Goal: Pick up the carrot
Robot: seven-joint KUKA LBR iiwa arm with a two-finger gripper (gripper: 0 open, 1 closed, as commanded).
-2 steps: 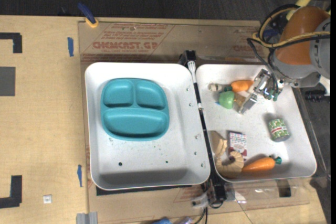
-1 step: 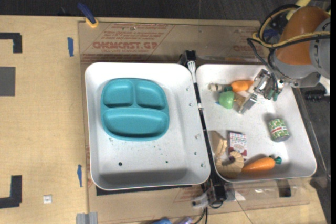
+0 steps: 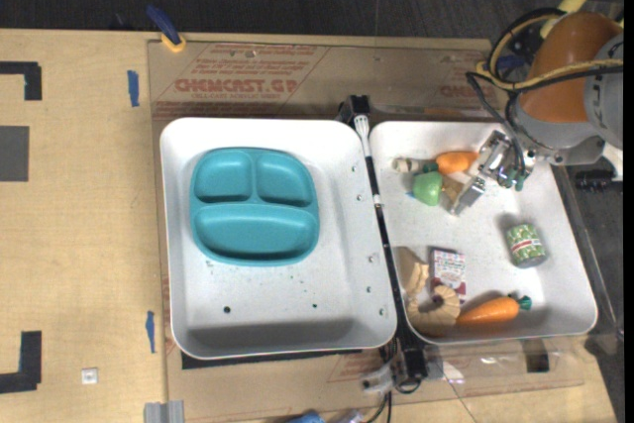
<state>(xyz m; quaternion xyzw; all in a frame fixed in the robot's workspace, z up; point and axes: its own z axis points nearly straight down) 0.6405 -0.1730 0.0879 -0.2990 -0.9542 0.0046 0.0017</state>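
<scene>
We found the gripper point(image 3: 482, 175) low over the far part of the right bin point(image 3: 575, 263); whether its fingers stood open or closed we could not tell; nothing showed clearly between them. The carrot point(image 3: 488, 310), orange and tapered with a green top at its right end, lay against the near wall of that bin, well apart from the gripper. Just left of the gripper sat an orange piece point(image 3: 456, 160) and a green round piece point(image 3: 427, 188); a green patterned item point(image 3: 525, 244) lay to the right; a small carton point(image 3: 447, 267) and tan pieces point(image 3: 428, 297) crowded the carrot's left tip. The left bin point(image 3: 198, 312) held a teal divided plate point(image 3: 256, 204).
</scene>
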